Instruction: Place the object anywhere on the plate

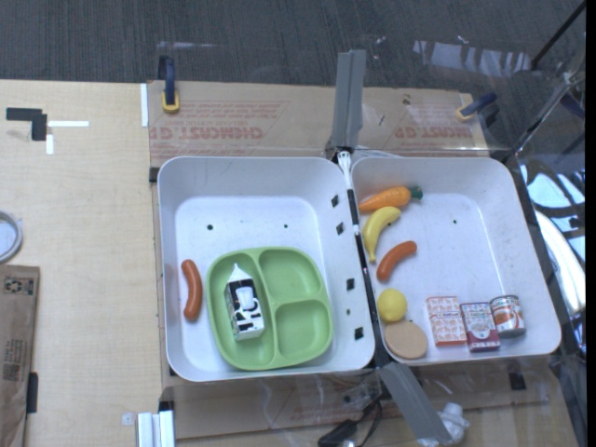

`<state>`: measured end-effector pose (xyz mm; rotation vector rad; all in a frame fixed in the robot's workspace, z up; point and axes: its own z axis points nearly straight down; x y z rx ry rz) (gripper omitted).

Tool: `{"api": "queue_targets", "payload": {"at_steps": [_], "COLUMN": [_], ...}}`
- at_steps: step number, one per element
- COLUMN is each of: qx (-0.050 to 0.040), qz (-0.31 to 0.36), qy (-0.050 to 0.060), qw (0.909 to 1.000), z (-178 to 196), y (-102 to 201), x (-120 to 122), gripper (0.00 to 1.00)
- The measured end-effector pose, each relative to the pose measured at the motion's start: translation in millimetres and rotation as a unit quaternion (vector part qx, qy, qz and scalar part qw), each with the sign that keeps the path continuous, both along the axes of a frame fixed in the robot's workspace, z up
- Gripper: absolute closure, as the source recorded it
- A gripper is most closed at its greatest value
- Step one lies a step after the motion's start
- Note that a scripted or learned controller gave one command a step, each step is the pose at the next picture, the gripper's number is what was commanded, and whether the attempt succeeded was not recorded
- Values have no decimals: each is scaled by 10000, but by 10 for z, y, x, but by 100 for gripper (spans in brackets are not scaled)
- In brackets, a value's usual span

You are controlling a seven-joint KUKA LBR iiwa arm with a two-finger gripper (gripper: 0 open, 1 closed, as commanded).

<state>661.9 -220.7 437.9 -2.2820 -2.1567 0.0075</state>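
Green plate [279, 310] bearing milk carton [244, 307], label blurred, sausage [192, 290] beside it

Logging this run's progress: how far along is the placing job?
Done, apparently: a small black-and-white carton lies in the left compartment of the green divided plastic plate. In hand: nothing visible. Left: possibly nothing; an orange sausage lies beside the plate in the left white bin.

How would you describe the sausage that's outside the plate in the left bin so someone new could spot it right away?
Start at the left white bin, which holds a green divided plate. Between the plate's left edge and the bin's left wall lies a small reddish-orange sausage, lying lengthwise along that wall. It rests on the bin floor, unlike the small carton lying on the plate, and the similar sausage lies in the right bin.
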Motion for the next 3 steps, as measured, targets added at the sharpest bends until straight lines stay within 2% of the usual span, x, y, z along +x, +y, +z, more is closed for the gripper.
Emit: {"api": "queue_targets", "payload": {"at_steps": [1,2,3], "qx": [5,2,2], "qz": [636,202,-361], "qy": [6,-1,2], "qw": [9980,9998,9993], "z": [-4,-1,-3], "y": [211,-4,1], "x": [-4,-1,-4], "gripper": [100,100,100]}}
